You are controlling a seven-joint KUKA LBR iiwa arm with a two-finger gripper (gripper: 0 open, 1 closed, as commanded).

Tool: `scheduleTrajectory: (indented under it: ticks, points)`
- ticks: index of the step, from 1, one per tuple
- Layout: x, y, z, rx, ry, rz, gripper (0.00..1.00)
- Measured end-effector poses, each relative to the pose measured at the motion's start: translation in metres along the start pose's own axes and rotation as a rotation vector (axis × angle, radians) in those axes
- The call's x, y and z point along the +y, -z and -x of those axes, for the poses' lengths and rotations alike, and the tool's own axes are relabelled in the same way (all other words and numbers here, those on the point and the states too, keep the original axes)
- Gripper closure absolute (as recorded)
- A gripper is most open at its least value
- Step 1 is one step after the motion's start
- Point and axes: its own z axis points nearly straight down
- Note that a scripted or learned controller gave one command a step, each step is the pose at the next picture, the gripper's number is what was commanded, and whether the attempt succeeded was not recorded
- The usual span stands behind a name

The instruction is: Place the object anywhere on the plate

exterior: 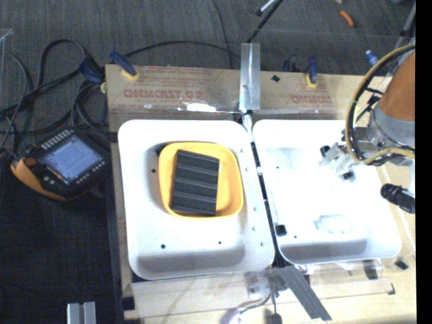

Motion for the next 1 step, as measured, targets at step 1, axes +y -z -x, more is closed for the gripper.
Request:
scheduleTrajectory:
  ticks: [1]
  points:
    - [0.0000, 0.0001, 0.0000, 0.000, 0.000, 0.000, 0.00]
